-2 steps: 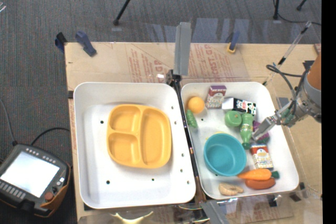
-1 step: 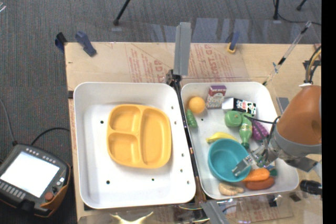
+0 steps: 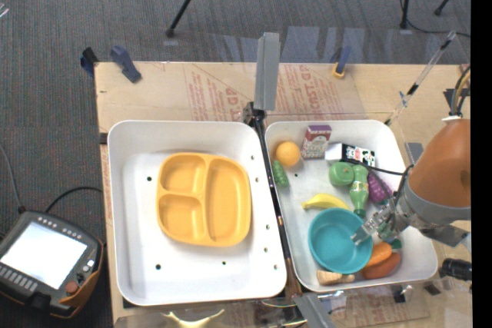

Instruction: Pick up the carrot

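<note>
The carrot (image 3: 382,259) is an orange stub with a bit of green at its top, lying in the front right corner of the right bin (image 3: 390,136). It rests against the teal bowl (image 3: 339,240). My gripper (image 3: 374,227) hangs just above the carrot and the bowl's right rim, at the end of the grey arm with the orange band (image 3: 450,164). Its metal tip overlaps the bowl's edge, and nothing is seen held.
The right bin also holds an orange (image 3: 287,154), a banana (image 3: 326,201), a green bottle (image 3: 359,190), a purple item (image 3: 377,187), a small carton (image 3: 316,140), a bread piece (image 3: 332,277). The left bin (image 3: 131,242) bears a yellow divided plate (image 3: 204,198).
</note>
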Tool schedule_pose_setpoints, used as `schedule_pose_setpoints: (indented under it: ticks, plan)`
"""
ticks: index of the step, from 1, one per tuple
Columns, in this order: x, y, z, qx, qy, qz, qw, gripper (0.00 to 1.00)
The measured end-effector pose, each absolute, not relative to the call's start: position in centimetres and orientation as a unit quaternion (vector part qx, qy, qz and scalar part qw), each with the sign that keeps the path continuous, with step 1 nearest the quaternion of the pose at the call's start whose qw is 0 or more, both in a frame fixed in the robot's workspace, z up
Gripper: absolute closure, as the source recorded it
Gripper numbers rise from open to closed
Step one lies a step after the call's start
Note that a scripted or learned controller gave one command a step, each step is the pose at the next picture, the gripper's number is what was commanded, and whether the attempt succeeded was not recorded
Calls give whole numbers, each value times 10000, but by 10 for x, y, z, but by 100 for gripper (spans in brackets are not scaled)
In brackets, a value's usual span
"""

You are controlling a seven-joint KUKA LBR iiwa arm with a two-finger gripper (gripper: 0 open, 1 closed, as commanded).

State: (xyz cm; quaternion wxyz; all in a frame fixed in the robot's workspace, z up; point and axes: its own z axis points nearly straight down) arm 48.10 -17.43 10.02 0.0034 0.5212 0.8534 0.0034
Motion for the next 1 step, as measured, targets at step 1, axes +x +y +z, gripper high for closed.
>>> schedule_pose_setpoints:
  ticks: [1]
  plan:
    - [477,-151,145,4533,8914,4,4,100]
